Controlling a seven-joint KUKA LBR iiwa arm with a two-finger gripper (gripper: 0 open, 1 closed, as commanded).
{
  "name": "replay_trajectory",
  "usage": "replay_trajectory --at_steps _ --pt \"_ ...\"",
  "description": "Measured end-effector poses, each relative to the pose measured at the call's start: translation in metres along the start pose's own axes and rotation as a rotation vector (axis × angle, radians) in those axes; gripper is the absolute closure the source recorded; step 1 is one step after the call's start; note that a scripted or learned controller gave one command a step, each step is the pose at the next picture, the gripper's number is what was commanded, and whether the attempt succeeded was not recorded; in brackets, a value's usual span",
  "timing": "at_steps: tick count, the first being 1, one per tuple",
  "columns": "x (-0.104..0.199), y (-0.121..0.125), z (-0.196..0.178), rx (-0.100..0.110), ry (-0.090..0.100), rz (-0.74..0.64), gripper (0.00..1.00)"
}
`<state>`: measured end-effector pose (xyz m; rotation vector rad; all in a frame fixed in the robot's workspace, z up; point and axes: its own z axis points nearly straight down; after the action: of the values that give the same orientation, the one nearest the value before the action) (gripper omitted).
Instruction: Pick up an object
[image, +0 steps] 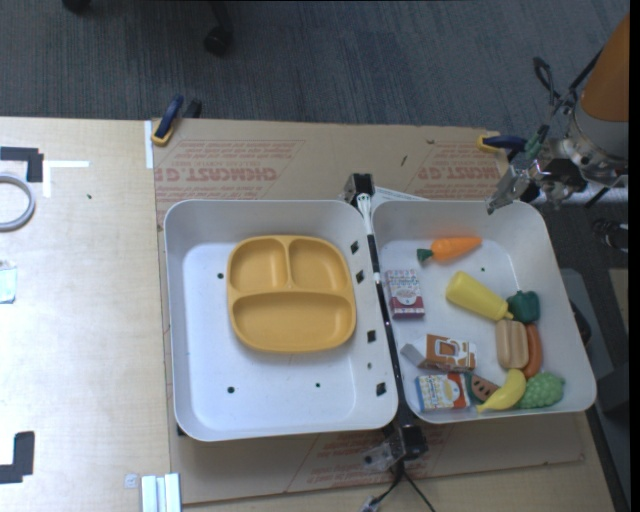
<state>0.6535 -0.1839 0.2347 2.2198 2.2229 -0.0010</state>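
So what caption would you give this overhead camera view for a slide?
Gripper poised above the right bin's far corner, toy food below; yellow divided plate in the left bin.

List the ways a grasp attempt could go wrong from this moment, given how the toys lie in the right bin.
1. The hot dog, banana and green toy lie packed together by the right bin wall, so a pick there may snag a neighbour or grasp nothing.
2. The small cartons lie flat and may slip away.
3. The hand sits above the bin's far corner; a straight descent could strike the rim.
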Motion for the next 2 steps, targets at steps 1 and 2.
replay_trajectory --at_steps 1,2 --pt "0.0232 -0.0828 0.1425 0.000 0.000 -0.115 0.00" --pt "0.0229 -0.0819 0.1325 -0.002 0.000 -0.113 1.00"
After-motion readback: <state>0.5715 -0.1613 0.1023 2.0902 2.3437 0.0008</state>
